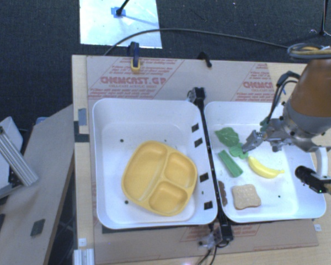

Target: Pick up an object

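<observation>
— Where does the camera sit?
— Fixed above the bench (pixel 171 65), looking down at a slant on both white bins: left bin (pixel 105 164), right bin (pixel 309 203).
— How near?
— Far enough to take in dark floor beyond; the arm (pixel 317 90) enters from the right.

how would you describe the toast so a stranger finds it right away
Look in the right-hand white bin, at its near left corner. The toast lies there flat, below the yellow banana and the green pieces. It alone is tan, squarish, and brown-crusted.
</observation>
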